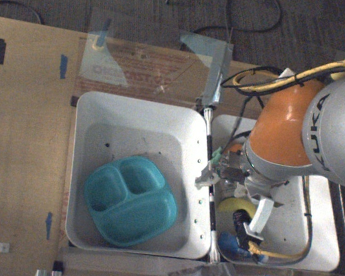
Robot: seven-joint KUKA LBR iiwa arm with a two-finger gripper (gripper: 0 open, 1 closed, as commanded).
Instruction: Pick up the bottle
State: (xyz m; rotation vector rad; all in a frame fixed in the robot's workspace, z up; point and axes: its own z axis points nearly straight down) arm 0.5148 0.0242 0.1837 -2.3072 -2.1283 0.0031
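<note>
While the grey-and-orange arm [293, 121] hangs over the right shallow white bin [323, 226], no bottle looks lifted yet; can't tell if the pincer [228, 174] is gripping anything.

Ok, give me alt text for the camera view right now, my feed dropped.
The grey and orange arm reaches in from the right, low over the right bin, partly covering a yellow thing and a blue thing, both too hidden to identify. The left bin holds a teal divided plate.
</note>
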